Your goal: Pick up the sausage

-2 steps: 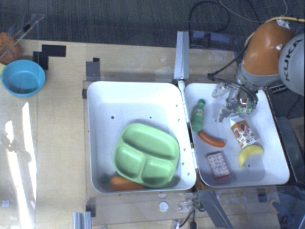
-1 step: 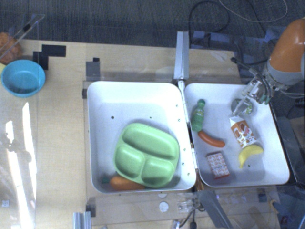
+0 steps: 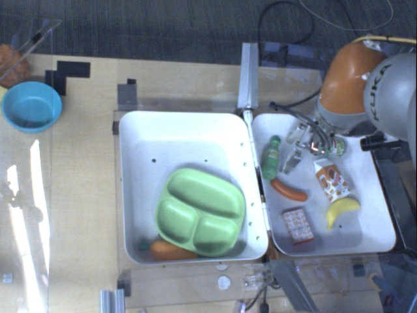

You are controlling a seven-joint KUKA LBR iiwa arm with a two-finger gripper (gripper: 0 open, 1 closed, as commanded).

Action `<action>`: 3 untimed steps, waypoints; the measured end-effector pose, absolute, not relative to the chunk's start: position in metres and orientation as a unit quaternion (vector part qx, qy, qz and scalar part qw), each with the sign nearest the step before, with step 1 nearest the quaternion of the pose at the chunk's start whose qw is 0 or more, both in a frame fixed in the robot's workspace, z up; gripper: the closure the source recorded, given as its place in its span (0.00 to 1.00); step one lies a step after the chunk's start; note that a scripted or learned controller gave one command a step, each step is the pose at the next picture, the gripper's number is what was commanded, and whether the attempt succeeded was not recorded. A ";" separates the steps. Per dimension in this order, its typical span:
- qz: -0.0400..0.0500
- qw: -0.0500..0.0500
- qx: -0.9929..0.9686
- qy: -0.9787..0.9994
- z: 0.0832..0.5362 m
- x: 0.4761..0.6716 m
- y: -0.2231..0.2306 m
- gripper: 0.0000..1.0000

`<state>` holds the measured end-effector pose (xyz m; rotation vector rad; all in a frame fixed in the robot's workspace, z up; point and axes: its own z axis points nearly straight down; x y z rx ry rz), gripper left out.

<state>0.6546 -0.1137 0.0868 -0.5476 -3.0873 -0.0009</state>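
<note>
- Pale wooden bench [image 3: 78,194] under two shallow white bins, dark floor behind, cables trailing at the top.
- Gripper [image 3: 294,154] low over the right bin [image 3: 384,240], near its back left part; fingers [image 3: 291,160] spread apart, nothing between them.
- Sausage [image 3: 288,190] just below the fingertips, flat on the bin floor, slanting down to the right, apart from the gripper.
- Green bottle [image 3: 270,156] just left of the gripper, along the bin's left wall, its lower end close to the sausage's upper end.
- Likely trouble: a finger catching the bottle on the descent and shoving it onto the sausage; or fingers closing along the slant rather than across it, so the smooth round sausage rolls or squirts free.
- Snack packet [image 3: 331,181] to the right, near but not touching; red waffle block [image 3: 298,225] below; banana [image 3: 341,210] further right.
- Left bin [image 3: 137,135]: green divided plate [image 3: 201,210], a carrot [image 3: 172,250] tucked under its lower edge.
- Blue bowl [image 3: 31,106] well apart at the bench's far left.
</note>
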 end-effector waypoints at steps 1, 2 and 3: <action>0.000 -0.006 -0.236 -0.972 0.140 0.654 -0.181 0.00; -0.001 -0.005 -0.152 -0.988 0.106 0.643 -0.106 0.00; -0.001 -0.006 -0.298 -0.955 0.147 0.662 -0.148 0.00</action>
